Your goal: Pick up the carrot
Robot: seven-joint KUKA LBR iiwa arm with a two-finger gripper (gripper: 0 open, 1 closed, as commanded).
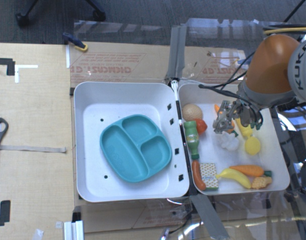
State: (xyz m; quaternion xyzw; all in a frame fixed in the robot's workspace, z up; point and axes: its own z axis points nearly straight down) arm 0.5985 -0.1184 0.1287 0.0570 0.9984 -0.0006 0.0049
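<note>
The gripper (pixel 224 125) hangs over the right bin (pixel 279 149), above a pale crumpled item. The carrot (pixel 249 170) lies near the bin's front edge, touching a banana (pixel 235 177). A lemon (pixel 252 145) sits between. The left bin (pixel 82 149) holds a teal divided plate (pixel 136 148).

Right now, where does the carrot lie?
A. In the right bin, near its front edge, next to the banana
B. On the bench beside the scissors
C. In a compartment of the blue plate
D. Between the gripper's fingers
A. The carrot lies in the right bin near its front edge, against the banana, well apart from the gripper.
</note>
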